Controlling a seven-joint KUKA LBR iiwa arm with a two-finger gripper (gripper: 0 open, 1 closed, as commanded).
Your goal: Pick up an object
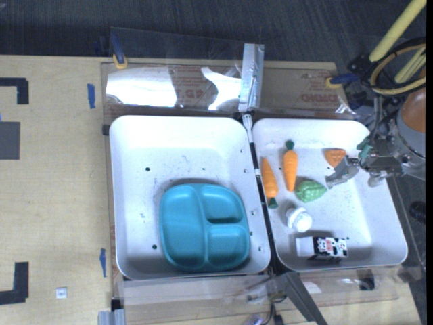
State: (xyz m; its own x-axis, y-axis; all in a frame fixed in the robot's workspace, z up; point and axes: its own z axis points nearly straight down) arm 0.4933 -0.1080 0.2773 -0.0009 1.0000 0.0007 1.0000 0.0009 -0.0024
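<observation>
**Objects sit loose in the right bin, none lifted yet**

Camera view. Objects for picking are all in the right bin (389, 239): an orange carrot (290, 168) with a green top, lying roughly upright in the frame; a second, plainer orange piece (268, 179) just beside it, close to the divider; a green leafy lump (310, 191) near the carrot's lower end; a small white bottle (298, 219) below that; a black-and-white carton (323, 246) along the near wall; an orange chunk (335, 156) up by my reach. They lie scattered, well apart enough that most have free sides to grasp.

My gripper (340, 174) comes in from the right over the bin's far-right portion, low, between the orange chunk and the green lump. Whether it is spread or closed, I cannot tell; the tip is small and blurred. Nothing visibly held.

Left bin (128, 181) holds a teal divided tray (203, 225), flat, toward the near side. Judgement: too broad for me; the orange chunk or green lump look the likeliest targets, being nearest.
</observation>
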